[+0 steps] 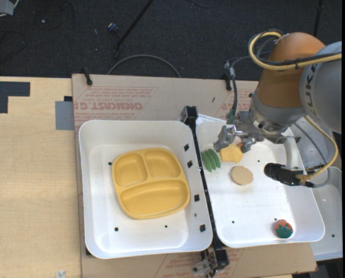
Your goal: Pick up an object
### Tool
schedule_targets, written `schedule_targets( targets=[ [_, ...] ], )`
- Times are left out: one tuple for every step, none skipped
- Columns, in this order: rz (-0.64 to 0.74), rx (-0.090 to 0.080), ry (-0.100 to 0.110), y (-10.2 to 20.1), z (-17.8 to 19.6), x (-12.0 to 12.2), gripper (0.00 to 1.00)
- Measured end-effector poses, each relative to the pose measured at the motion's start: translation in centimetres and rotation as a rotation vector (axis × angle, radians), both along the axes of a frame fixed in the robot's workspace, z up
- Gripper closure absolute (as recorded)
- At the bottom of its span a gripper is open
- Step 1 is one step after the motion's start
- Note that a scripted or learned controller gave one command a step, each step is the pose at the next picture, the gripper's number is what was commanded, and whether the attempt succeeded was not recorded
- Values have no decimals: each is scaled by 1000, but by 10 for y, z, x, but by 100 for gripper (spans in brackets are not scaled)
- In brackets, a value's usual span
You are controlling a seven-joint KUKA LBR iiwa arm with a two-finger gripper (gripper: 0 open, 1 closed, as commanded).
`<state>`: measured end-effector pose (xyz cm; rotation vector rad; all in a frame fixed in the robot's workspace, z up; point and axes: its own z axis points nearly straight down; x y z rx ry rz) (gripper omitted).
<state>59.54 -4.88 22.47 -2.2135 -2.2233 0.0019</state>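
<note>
In the right-hand shallow white bin [259, 213], near its upper left, lies a small yellow wedge-like block [231, 154], probably light, stiff plastic with smooth faces that could slip. Its short flat sides look the best place to pinch. The two-finger gripper [235, 140] hangs just above it, its fingers seemingly spread and nothing seen between them. A green ridged piece [210, 159] lies just beside the block on the left, near the bin wall, and may crowd one finger. A tan round disc [241, 175] sits close below. A small red and green ball [283, 229] is well apart. The left-hand white bin [97, 155] holds a yellow divided plastic tray [151, 183].
</note>
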Motion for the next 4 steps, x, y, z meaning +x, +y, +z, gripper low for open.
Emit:
schedule_targets(
  targets=[
    [1, 1, 1, 50, 10, -14, 100],
    [1, 0, 3, 105, -2, -33, 100],
    [2, 0, 0, 160, 7, -46, 100],
    [-2, -2, 0, 157, 7, -45, 0]
  ],
)
